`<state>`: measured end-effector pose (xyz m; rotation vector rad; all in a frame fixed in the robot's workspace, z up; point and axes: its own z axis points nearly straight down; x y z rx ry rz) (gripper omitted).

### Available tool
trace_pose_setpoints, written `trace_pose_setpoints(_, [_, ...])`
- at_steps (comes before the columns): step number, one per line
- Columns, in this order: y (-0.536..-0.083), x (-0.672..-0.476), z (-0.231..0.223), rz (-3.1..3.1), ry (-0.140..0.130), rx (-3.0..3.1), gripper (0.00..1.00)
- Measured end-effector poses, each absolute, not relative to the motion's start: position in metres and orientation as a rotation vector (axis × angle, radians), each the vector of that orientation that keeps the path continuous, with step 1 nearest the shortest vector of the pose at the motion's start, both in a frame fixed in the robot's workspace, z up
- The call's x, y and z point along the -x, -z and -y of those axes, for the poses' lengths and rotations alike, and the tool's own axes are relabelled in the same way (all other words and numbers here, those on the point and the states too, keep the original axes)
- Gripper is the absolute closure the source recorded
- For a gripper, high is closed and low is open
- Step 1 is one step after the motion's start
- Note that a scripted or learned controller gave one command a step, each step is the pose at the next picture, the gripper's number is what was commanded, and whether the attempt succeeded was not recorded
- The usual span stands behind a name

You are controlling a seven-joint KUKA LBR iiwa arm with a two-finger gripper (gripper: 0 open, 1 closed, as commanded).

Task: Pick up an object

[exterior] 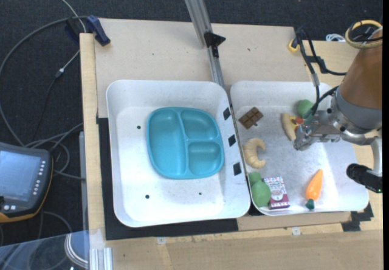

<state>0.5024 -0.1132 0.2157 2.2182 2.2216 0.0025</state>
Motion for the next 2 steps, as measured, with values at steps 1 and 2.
trace_pose_setpoints(1, [-0.227, -0.542, 0.07, -2.227, -0.005, -2.212, 1.0])
trace_pose_setpoints(2, [-0.22, -0.568, 0.028, -2.228, -0.004, -2.214, 1.0])
